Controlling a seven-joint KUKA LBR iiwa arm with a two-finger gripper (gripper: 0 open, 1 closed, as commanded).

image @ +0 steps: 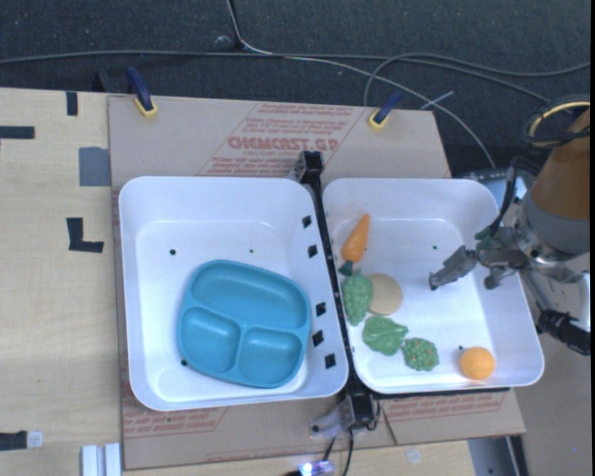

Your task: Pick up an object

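Toy foods (pixel 386 315) are lying at the right bin's (pixel 446 202) nine o'clock side. Tool (pixel 473 267) is hovering at three o'clock, spread, holding nothing; approach underway, needing descent onto one.

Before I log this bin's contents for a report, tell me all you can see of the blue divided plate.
The sky-blue plastic divided plate has rounded corners and three compartments: one long one along its upper side, two smaller below. It lies flat, face up, turned slightly askew, on the floor of the left white bin, towards the front. Nothing lies in it, and the gripper is far from it.
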